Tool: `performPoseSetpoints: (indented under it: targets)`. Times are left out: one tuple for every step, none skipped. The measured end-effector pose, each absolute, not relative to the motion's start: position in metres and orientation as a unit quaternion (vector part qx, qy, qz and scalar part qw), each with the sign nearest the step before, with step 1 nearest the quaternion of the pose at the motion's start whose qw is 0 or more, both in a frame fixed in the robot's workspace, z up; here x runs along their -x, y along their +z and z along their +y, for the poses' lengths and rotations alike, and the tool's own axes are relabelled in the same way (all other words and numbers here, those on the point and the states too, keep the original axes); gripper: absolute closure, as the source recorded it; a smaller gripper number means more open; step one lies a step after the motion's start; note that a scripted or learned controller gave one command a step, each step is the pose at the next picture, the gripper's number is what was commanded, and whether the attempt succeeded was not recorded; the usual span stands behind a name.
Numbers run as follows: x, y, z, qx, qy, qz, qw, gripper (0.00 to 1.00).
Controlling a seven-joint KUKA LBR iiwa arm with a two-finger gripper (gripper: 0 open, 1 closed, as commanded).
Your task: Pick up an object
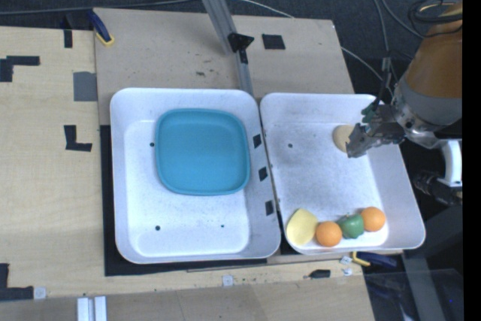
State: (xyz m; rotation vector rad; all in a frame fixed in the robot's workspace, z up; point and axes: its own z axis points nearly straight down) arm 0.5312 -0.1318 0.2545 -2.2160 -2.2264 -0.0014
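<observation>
My gripper (359, 144) hangs over the right bin (323, 162), near its right wall, right beside a pale beige round object (343, 136) that its dark fingers partly cover. Along the bin's front edge lie a yellow piece (301, 226), an orange ball (328, 234), a green object (351, 225) and a second orange ball (373, 219). The finger tips blend together, so their spread is unclear.
The left bin (135, 184) holds a blue square plate (201, 151). A grey metal pole (218, 4) slants down to the gap between the bins. The arm's orange band (442, 56) and grey wrist stand at the right edge.
</observation>
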Motion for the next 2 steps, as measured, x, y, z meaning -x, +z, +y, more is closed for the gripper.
performPoseSetpoints:
  targets:
    - [-0.538, 0.259, -0.08, 0.705, -0.0002, -0.709, 0.001, 1.0]
    - [-0.534, 0.243, -0.031, 0.706, 0.0005, -0.709, 0.001, 1.0]
